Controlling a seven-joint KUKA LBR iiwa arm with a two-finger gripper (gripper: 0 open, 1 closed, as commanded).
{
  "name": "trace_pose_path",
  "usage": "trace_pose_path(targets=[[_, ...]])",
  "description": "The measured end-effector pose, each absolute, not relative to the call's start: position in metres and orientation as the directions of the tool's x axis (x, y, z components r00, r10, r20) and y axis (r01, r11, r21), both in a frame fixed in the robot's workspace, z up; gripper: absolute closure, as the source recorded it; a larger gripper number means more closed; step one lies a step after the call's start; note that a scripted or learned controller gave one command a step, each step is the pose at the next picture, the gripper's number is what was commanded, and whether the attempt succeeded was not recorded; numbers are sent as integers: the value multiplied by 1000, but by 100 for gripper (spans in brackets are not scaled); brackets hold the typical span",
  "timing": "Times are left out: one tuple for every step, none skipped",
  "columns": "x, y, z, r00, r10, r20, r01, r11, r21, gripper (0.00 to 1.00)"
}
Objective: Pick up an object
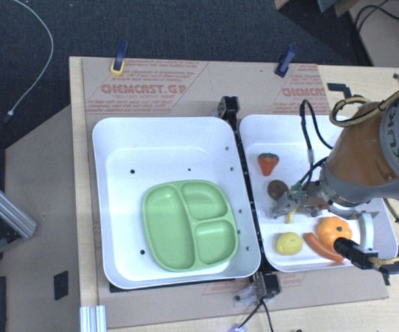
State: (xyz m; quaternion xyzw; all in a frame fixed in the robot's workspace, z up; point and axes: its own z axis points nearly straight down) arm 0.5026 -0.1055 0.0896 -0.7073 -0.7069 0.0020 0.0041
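Note:
The right bin (290, 132) holds several small toy foods. A red strawberry (268, 162) lies near its middle, and a brown round piece (277, 189) sits just below it. Along the front are a yellow lemon (289, 243), an orange (334, 230) and a carrot (321, 248). My gripper (287, 205) hangs low in this bin, right beside the brown piece and above the lemon. The arm's grey and orange wrist (362, 164) covers the bin's right part.
The left bin (116, 185) holds a green divided plate (189, 223). A black clamp (228, 106) sits between the bins at the back. Cables (310, 126) loop over the right bin's back edge. Blue clips (285, 61) pin the cardboard behind.

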Motion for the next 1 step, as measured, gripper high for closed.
trace_pose_path(targets=[[505,-106,103,1,1000,1,1000,-1,0,100]])
